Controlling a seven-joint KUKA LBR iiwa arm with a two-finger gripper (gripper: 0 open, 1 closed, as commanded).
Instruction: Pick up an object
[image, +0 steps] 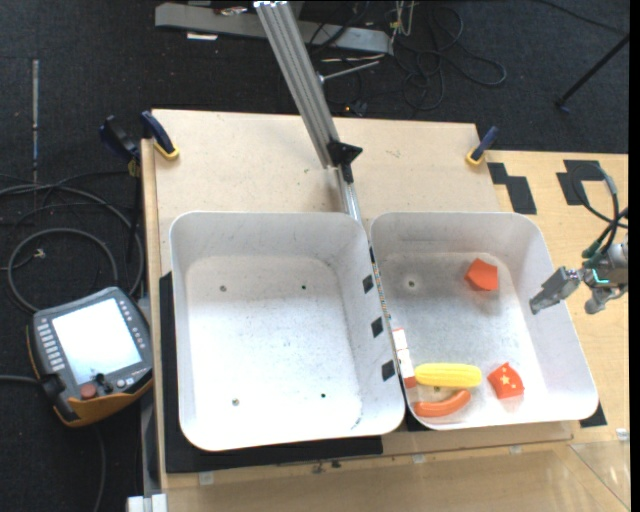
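Observation:
The right bin (560, 350) holds an orange block (483, 274) near its back. A yellow corn cob (447, 375) lies at the bin's front, with a curved orange sausage-like piece (441, 402) just in front of it. A small red piece (506, 381) sits to the right of the corn. My gripper (566, 288) hangs at the right rim of this bin, to the right of the orange block and apart from it. Nothing shows in its grasp.
The left bin (185, 300) stands beside the right one, sharing a middle wall (378, 300). A slanted metal rail (305, 85) runs from the back down to the bins' junction. A teach pendant (90, 350) lies left of the bench. Yellow clamps (165, 150) hold the board's back corners.

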